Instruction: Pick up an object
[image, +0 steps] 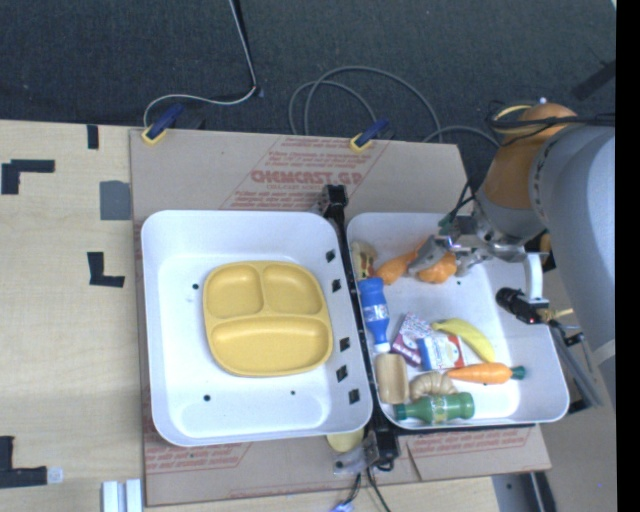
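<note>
Two white bins sit side by side on the bench (60, 300), on a cardboard sheet (290, 170).

Near edge, right bin (545, 400): a green bottle (436, 408) lies on its side along the front wall. Just behind it lie a carrot (483, 375), a bread roll (432, 384) and a tan piece (390, 378). Behind these rest a packet (428, 348) and a banana (470, 337), the two touching. A blue tube (373, 310) lies against the bin's left wall, pointing front to back.

Left bin (170, 400): a yellow tray (267, 317) with three compartments lies flat at the centre.

Far half of the right bin: an orange object (437, 268) rests on the floor, with a second orange piece (398, 266) just to its left. The gripper (452, 247) is at the first orange object, low in the bin. Contact between the two is likely, but the view does not resolve it. Finger opening cannot be determined, nor whether anything is held.

The arm (570, 200) enters from the right, with its orange band (510, 165) above the gripper.

Beyond the bins, two clamps (160, 125) pin the sheet's far edge, and cables (340, 95) loop across the dark floor (420, 40).
</note>
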